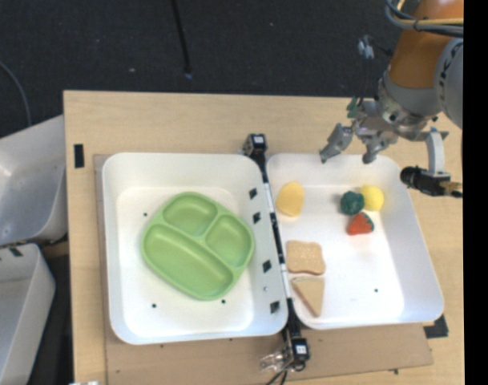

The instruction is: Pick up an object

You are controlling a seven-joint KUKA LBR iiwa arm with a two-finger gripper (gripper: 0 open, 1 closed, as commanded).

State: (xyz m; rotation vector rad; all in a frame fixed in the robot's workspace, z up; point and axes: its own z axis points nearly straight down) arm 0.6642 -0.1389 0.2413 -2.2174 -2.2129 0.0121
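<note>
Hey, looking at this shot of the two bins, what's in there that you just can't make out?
- Arm: its upper part is cut off by the camera view's top edge.
- Green piece, yellow piece and red piece in the right bin: bunched close together and too small to say what they are.
- Clips at the front edge between the bins: too small and blurred to identify.

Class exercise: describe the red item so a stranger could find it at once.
Look in the right-hand white bin, toward its far right side. Three small items cluster there; the red one lies nearest the camera, below the dark green piece and the yellow piece.
</note>
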